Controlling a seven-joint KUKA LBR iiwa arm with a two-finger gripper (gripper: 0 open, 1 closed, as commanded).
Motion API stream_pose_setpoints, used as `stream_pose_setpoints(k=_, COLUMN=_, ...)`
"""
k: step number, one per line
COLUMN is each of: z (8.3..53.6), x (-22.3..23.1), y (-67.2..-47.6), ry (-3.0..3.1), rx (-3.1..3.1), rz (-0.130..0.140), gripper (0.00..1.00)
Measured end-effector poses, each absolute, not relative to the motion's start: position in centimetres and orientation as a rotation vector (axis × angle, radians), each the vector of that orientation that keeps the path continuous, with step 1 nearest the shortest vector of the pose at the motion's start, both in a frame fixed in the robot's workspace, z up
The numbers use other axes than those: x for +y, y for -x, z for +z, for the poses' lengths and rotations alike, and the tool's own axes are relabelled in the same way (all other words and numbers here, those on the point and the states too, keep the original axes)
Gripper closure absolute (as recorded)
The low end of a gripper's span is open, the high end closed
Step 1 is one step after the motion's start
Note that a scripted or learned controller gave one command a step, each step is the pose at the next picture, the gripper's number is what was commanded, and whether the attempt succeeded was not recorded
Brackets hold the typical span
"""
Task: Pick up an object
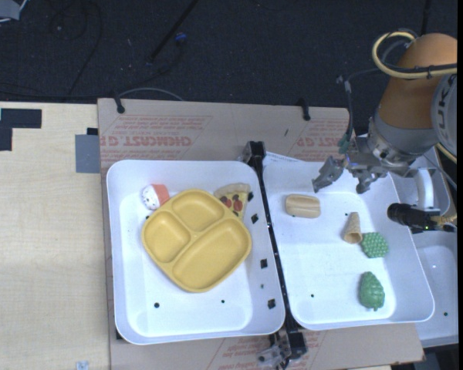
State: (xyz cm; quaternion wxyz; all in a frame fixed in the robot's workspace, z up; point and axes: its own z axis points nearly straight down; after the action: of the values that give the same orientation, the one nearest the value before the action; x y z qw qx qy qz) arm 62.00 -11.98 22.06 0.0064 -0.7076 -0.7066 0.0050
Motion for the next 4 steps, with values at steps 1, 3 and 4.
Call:
stream_pose_setpoints(k=1, z=22.9, x=-12.0, y=-62.2, ry=2.219, rx=-2.220, rz=0.003, gripper=0.00)
stream_pose_setpoints(k=3, z=11.7, x=-11.9, y=-61.3, ry=2.217, rx=-2.216, rz=0.008, gripper=0.00)
stream_pose_setpoints(k=4, z=8.5, x=-11.8, y=-61.2, ry=2.219, rx=-2.217, rz=0.006, gripper=0.00)
